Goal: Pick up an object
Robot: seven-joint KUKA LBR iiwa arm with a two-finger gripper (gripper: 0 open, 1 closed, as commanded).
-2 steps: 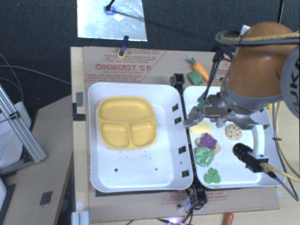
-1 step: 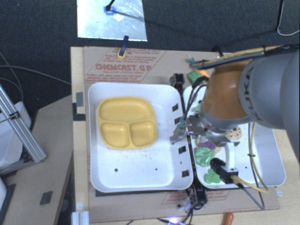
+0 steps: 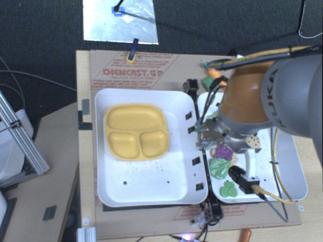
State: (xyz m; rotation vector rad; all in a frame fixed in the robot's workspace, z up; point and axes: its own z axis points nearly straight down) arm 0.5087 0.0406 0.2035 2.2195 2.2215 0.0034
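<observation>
Pincer (image 3: 220, 146) low in right bin (image 3: 298, 185), above purple toy (image 3: 223, 152)

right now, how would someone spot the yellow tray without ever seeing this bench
Find the two white bins; take the left bin, away from the arm. The yellow tray lies in its upper half, a rounded plate split into three compartments, the one big yellow thing there.
</observation>
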